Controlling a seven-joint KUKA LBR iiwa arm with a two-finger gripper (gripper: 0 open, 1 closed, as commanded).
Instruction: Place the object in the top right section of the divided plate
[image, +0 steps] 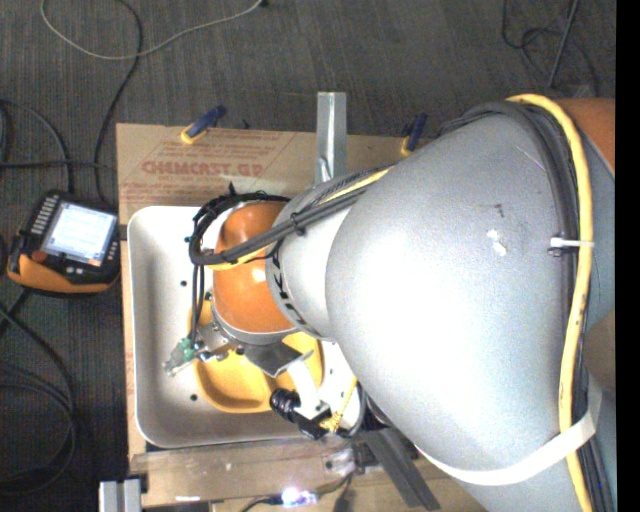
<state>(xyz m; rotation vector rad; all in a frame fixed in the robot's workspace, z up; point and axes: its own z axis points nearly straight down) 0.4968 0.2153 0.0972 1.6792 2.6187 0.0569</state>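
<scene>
Found the arm (450, 300) slung low over the left white bin (150, 300), orange band (245, 280) right above the yellow divided plate (225, 390). Saw the gripper (203, 350) at the plate's left rim, mostly buried under the wrist. Couldn't tell whether it was released, clenched or grasping anything. Couldn't pick out the object either (a small greenish bit by the gripper tip, approx. at the rim, was too small to name). Judged it either under the wrist or carried, but had no proof. Couldn't see the plate's dividers, since the wrist covered most of them.

Judged the step as the approach or set-down over the plate.

To do it well:
- Needed to confirm which section lay below before letting go, w/ the top right one towards the far, right side of the plate, i.e. under the band.
- Needed to shift right and away from the rim, not drop at the left edge.
- Needed to come down slow and straight, low enough that nothing bounced over a divider.
- Needed to lift clear vertically afterwards, w/o dragging the plate across the bin.
</scene>
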